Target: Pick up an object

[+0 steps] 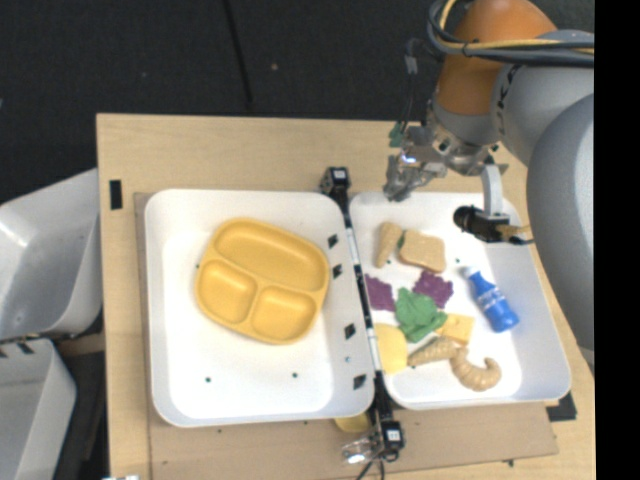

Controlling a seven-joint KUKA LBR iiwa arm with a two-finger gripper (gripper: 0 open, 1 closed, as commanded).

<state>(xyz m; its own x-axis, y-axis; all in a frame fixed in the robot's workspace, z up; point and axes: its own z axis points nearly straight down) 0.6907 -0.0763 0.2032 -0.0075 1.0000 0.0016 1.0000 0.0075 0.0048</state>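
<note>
While the hand [400, 186] hovers, grip unclear, one yellow tray [262, 280], one blue bottle [492, 300], two purple pieces [432, 287].

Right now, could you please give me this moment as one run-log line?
gripper: above right bin's far-left corner | holding: nothing seen | yellow tray: left bin | blue bottle: right bin

Toys [425, 303] crowd the right bin's [535, 368] middle; its rim strip lies bare.
</note>
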